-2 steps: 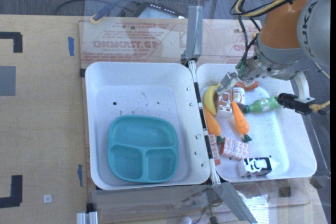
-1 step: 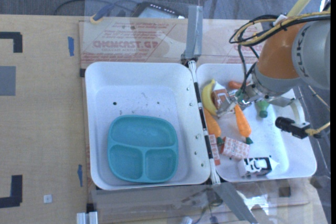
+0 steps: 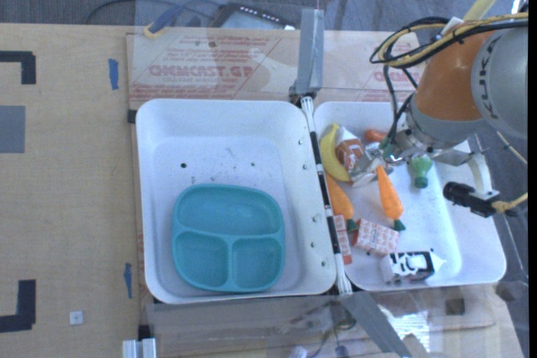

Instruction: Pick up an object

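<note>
Jaws first: I've got the gripper (image 3: 388, 153) low in the right bin (image 3: 482, 264), tucked under the orange wrist band, and from this slanted view I honestly cannot tell whether the jaws are parted or closed, nor whether anything sits between them. Right below and just beside them lies the carrot (image 3: 388, 194), my best guess for the pick; its long axis runs top to bottom, leaning slightly, leafy end toward the near rim. Further left sits the banana (image 3: 332, 155) against the bin wall, with a small packet (image 3: 350, 155) between it and the jaws. The green bottle (image 3: 419, 171) stands just right of them. I judge a short shift toward the near rim would centre over the carrot.
</note>
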Robot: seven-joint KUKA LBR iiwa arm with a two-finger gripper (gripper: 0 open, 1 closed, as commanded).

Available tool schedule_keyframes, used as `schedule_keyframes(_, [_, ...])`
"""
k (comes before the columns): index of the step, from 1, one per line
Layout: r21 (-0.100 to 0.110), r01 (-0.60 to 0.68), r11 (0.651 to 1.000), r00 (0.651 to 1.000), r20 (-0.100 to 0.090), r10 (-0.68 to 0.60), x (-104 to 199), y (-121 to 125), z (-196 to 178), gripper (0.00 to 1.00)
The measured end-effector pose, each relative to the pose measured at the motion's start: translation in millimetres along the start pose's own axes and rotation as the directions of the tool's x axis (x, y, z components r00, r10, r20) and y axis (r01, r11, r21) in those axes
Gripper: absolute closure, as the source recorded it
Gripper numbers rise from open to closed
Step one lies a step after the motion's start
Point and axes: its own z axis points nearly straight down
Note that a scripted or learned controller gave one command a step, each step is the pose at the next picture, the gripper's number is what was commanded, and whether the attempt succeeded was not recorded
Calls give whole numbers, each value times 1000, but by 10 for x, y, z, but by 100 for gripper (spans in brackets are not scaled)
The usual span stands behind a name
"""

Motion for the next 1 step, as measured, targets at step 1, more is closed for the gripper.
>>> schedule_keyframes(1, [5,245,969,969,-6,-245,346,-202,-685,100])
